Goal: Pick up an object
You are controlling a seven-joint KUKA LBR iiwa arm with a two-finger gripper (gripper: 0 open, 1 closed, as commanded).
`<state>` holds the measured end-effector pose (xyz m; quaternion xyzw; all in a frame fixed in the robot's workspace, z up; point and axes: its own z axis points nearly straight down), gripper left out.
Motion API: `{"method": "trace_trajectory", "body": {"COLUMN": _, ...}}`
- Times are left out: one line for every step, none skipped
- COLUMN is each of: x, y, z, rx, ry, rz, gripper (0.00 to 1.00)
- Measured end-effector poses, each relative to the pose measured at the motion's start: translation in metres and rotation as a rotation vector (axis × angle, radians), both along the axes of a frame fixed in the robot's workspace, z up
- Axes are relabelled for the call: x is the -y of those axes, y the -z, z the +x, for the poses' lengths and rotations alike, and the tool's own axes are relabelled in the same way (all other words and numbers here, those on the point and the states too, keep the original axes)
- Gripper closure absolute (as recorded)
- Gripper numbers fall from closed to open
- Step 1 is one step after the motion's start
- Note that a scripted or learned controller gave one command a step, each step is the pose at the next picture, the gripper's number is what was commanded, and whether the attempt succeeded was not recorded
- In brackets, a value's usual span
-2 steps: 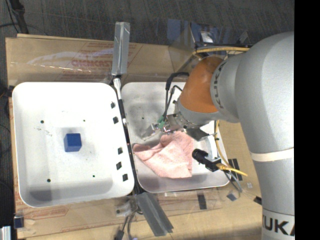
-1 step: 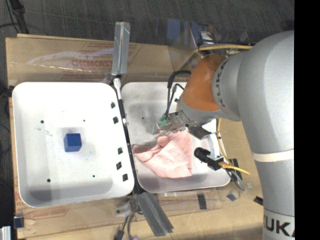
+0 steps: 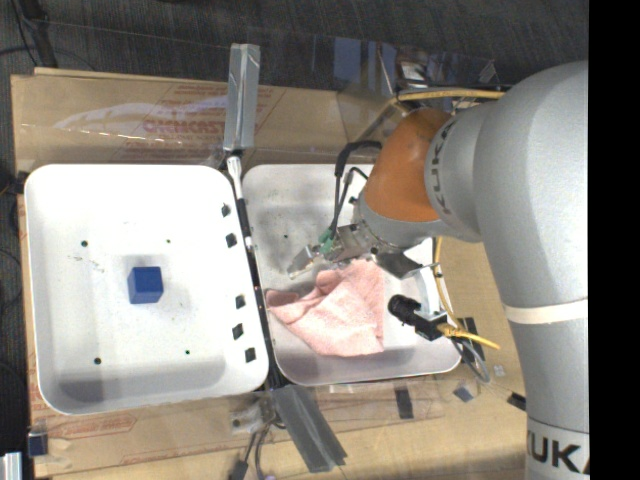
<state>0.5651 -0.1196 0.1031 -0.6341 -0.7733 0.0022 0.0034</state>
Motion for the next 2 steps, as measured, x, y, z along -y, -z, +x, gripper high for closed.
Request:
{"method": "trace_trajectory", "body": {"x": 0.004, "y": 0.012, "z": -0.024, "rx": 0.004, "ry": 0.001, "rz": 0.0, "gripper": 0.0}}
{"method": "trace_trajectory", "body": {"x": -0.001, "y": 0.012, "z": -0.046, "rx": 0.004, "ry": -0.34, "rz": 0.003, "gripper": 0.0}}
